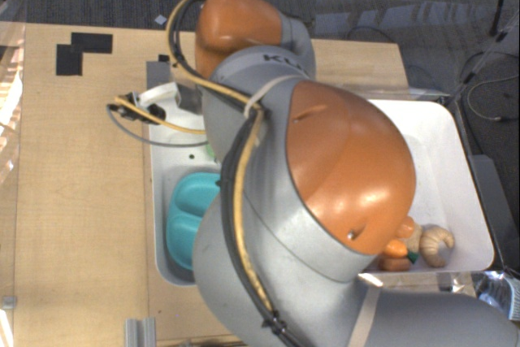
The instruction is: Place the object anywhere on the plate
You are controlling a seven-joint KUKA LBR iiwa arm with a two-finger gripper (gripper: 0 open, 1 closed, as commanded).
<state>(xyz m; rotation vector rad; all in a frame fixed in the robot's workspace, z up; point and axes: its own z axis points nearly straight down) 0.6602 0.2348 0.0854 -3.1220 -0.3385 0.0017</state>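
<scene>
A pale wooden counter (73,199) carries black markings (81,51) at about ten o'clock, clear of the work area. Moving right, the left bin (161,256) holds a turquoise plate (188,217) at roughly seven o'clock in the frame, its right part hidden under the robot. Above it, at nine to ten o'clock from the frame's centre, a bundle of yellow and black cables (142,111) loops out beside what looks like the wrist hardware.

The grey-and-orange arm (325,175) dominates the centre, bending over the left bin and covering most of it. The gripper itself is buried beneath the arm's bulk, so whether the jaws are apart, together or clamped on anything cannot be told.

Further right, the right bin (451,150) lies mostly bare. At about four o'clock, in its near corner, sits a small cluster of objects: an orange piece (396,253) touching a tan, shell-like item (434,244), with something dark green just visible between them.

Which object the task concerns is unclear; nothing can be seen resting on the visible part of the plate. By this evidence the placement is not shown as done, and the arm's position above the plate's bin suggests either a delivery or a reach under way.
</scene>
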